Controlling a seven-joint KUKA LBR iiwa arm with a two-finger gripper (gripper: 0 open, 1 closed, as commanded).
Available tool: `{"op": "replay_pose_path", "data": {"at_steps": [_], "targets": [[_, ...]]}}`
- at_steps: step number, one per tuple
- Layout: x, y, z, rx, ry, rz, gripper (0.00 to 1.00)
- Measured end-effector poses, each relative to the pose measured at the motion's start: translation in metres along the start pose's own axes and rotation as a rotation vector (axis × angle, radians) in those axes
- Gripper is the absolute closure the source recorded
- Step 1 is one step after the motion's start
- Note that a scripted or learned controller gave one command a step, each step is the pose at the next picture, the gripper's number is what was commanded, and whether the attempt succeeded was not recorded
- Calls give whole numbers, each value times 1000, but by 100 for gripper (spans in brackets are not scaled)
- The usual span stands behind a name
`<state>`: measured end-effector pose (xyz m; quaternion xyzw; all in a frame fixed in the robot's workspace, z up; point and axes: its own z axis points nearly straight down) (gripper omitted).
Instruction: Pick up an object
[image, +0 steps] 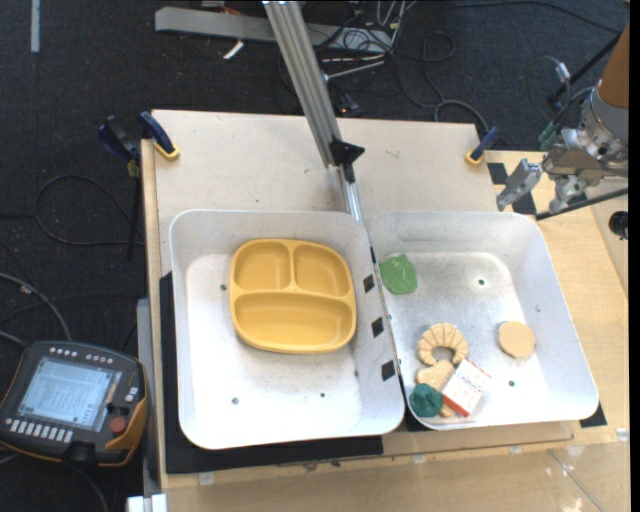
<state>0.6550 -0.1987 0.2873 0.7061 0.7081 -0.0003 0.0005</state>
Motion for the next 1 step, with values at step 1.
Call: {"op": "replay_pose_path", "data": {"at_steps": [1], "targets": [[0, 0, 0, 0, 0, 0, 0]]}}
